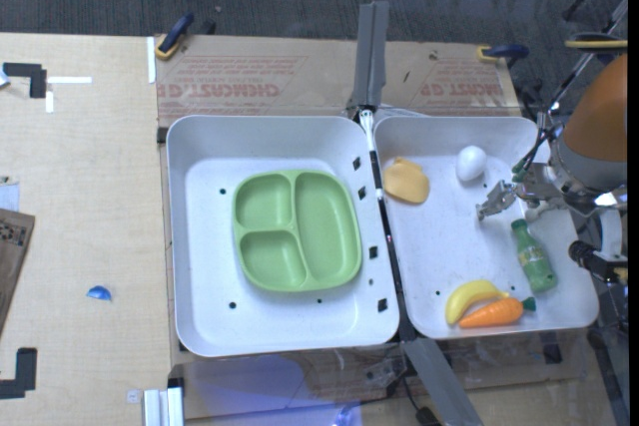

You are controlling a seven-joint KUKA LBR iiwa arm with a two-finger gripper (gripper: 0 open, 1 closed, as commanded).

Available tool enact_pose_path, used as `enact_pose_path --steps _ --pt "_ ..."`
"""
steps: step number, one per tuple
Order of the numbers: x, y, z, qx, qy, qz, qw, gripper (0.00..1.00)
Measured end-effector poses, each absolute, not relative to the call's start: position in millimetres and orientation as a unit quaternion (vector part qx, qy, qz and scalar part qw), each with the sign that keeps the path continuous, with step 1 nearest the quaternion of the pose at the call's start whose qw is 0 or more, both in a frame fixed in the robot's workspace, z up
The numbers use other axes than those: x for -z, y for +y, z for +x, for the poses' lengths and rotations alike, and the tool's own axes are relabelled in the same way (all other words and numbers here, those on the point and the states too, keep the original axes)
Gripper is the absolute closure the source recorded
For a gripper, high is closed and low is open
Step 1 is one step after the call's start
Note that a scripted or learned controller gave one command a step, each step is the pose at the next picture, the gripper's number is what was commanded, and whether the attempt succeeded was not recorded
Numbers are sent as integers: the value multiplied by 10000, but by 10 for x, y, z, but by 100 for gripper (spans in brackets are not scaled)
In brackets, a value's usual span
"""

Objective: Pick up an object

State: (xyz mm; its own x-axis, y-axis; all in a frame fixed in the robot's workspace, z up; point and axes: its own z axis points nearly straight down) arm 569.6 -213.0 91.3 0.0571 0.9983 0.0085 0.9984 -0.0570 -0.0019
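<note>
Bench [80,214]: I see a pale wood top, with brown cardboard [260,80] under the far edge of both bins.
Left bin [200,314]: white and shallow, and it carries the green tray alone.
Right bin [449,244]: white, set just beside the left one across a narrow seam, and all the loose items lie in it.
Arm [599,130]: I have it coming in from the right edge, orange band visible, wrist over the right bin's right side.
Green tray [298,231]: a three-compartment plate lying flat in the middle of the left bin, turned slightly.
Gripper [491,208]: metal fingers point left and hang low over bare bin floor, just left of the bottle's cap. I see nothing between them, but I cannot tell how far apart they stand.
Bottle [534,259]: green plastic, lying on its side near the right wall, cap toward the gripper.
Banana [469,297]: yellow, at the near edge of the right bin, touching the carrot.
Carrot [494,313]: orange, green stub pointing right, just in front of the banana.
Yellow piece [405,183]: a rounded, flattish item near the seam, toward the far side.
White egg [471,163]: near the far wall, right of the yellow piece.
</note>
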Motion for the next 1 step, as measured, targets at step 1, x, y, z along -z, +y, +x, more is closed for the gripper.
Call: enact_pose_path --steps 1 --pt "-912 -2124 5115 9 -6887 -7250 33 0"
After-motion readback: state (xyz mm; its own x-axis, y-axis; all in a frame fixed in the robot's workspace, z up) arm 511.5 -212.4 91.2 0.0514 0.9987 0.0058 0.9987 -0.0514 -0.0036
